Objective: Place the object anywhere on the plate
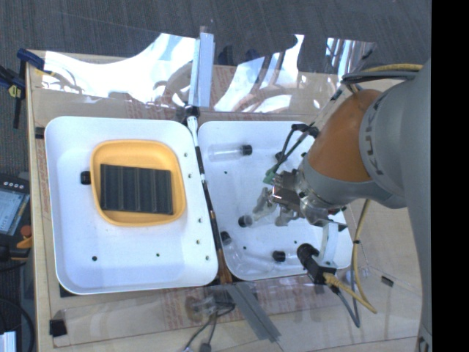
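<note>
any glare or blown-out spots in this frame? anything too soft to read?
Camera view: strong glare on the clear sheeting behind the bins, with bright reflections. Both white bins run near overexposed, the left bin worst, so its rim detail is faint. The yellow plate reads cleanly. The gripper sits in cluttered shadow under the arm, too muddled to read.

A yellow rounded plastic plate (pixel 137 158) holding a dark ribbed rectangular insert (pixel 138 189) lies in the left shallow white bin (pixel 66 248); right of it, the arm's two-finger gripper (pixel 275 210) sits over the neighbouring white bin (pixel 229 138).
</note>
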`<state>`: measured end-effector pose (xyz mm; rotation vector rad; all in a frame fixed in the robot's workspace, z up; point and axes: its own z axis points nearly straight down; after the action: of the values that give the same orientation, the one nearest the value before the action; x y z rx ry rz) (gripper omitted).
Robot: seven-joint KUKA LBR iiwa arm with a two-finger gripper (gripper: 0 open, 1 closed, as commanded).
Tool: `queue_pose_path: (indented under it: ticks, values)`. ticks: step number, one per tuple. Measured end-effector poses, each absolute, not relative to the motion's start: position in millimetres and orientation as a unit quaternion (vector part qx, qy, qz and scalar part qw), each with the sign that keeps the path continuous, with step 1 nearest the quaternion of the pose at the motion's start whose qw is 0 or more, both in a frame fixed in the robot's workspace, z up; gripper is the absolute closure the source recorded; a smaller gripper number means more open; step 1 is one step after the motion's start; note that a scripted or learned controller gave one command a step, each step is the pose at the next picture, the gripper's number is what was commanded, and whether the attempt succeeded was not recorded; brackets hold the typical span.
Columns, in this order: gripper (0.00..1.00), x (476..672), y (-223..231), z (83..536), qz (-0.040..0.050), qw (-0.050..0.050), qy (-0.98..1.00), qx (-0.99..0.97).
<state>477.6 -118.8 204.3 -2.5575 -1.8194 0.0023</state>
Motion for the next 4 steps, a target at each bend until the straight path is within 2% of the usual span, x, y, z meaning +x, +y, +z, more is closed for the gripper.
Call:
queue_pose_path:
  ticks: [1, 2, 3, 4]
  values:
    - [1.0, 533.9, -91, 236, 0.0011, 0.002, -0.629, -0.777]
    - [1.0, 579.7, -83, 196, 0.0013, 0.001, -0.682, -0.732]
    - [1.0, 603.8, -48, 192, -0.0003, -0.001, -0.784, -0.621]
    - [0.0, 603.8, -48, 192, -0.0003, -0.001, -0.783, -0.621]
